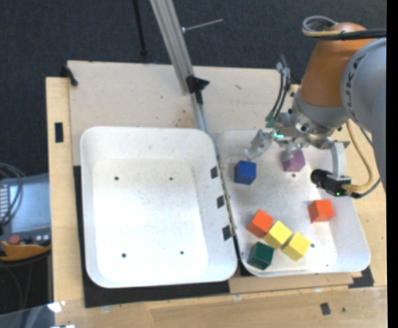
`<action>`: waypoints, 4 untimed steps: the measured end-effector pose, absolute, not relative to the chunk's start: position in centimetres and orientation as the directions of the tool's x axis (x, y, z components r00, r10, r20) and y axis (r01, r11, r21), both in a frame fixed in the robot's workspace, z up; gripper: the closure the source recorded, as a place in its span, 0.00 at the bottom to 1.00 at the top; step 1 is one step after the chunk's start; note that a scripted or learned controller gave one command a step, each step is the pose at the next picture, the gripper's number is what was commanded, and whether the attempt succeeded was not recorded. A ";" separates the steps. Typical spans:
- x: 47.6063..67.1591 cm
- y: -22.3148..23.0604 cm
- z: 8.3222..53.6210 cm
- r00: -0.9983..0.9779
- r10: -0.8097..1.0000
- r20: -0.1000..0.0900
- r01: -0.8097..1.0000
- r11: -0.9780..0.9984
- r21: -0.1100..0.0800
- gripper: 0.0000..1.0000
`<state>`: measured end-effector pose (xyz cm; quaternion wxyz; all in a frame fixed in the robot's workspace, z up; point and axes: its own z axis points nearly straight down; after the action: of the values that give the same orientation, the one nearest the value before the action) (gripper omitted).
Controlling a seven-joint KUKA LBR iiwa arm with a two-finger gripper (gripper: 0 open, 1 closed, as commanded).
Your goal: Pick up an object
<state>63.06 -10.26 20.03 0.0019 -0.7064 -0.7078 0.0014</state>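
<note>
Camera view shows the gripper [275, 142] low over the right bin [353, 248], with a small purple block [294, 160] just beside it; I cannot tell how it is set. Square blocks lie near: blue [245, 172], orange [260, 223], yellow [280, 234].

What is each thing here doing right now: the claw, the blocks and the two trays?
Gripper: over the right bin's far end.
Purple block: beside gripper.
Blue block: lying apart.
Orange block: alone.
Orange, yellow, yellow, green blocks: clustered.
Right bin: holds every block.
Left bin: upright.
</note>
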 end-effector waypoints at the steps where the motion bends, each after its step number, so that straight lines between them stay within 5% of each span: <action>1: 63.2 -10.3 20.3 -0.002 1.000 0.000 1.000 0.002 0.001 0.00; 4: 63.6 -10.6 10.4 -0.006 1.000 0.014 1.000 0.006 0.015 0.00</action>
<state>63.61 -10.57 10.43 -0.0002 -0.7050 -0.7092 -0.0104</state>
